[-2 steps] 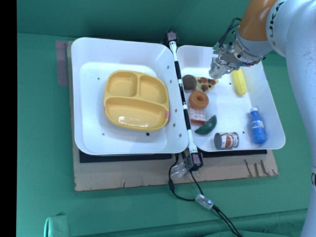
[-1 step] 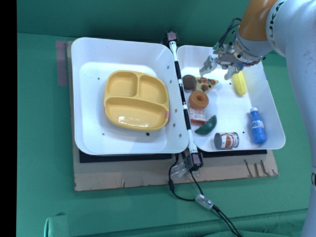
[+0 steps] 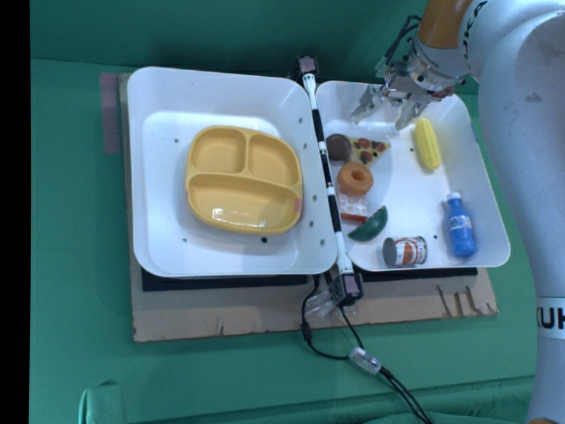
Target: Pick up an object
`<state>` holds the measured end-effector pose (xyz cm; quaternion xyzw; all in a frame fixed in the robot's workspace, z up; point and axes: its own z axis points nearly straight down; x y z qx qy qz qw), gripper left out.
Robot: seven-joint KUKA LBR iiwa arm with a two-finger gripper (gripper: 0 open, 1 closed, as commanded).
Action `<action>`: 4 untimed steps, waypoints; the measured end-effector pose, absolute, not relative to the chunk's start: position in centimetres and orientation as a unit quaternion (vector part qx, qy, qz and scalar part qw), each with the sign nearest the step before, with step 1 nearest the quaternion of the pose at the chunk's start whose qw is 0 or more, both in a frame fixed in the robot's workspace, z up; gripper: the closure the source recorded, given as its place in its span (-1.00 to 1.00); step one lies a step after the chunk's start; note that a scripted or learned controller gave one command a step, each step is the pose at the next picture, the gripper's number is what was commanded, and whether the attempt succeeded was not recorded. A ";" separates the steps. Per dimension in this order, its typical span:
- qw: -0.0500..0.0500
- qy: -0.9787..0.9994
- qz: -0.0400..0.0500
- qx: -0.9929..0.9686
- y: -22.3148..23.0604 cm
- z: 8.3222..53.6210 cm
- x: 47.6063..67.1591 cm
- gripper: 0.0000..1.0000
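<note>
My gripper [image 3: 385, 113] hangs over the far part of the right bin [image 3: 481, 170], fingers spread open with nothing between them. Just below it lies a pizza slice [image 3: 368, 147], and a yellow corn cob [image 3: 427, 143] lies to its right. A brown round piece [image 3: 338, 147] sits at the bin's left wall. An orange doughnut [image 3: 355, 179] rests on a red and white packet [image 3: 352, 206]. Nearer the front are a green watermelon slice [image 3: 369, 224], a tin can [image 3: 405, 252] on its side and a blue bottle [image 3: 459, 225].
The left bin [image 3: 159, 104] holds a yellow divided plate [image 3: 244, 179]. A black and white rod [image 3: 323, 162] runs along the divider between the bins. Cables [image 3: 353, 347] trail off the bench's front edge. My arm [image 3: 521, 104] comes in over the right side.
</note>
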<state>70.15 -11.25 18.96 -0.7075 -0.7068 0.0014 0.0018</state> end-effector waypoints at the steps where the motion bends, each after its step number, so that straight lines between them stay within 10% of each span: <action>1: -0.003 -0.705 0.006 -0.709 -10.6 18.9 70.0 -1.00; 2: -0.003 -0.705 0.007 -0.709 -10.5 18.8 70.0 -1.00; 3: -0.002 -0.704 0.000 -0.710 -9.9 20.5 70.3 1.00; 4: -0.003 -0.704 0.002 -0.710 -10.2 20.5 70.3 -1.00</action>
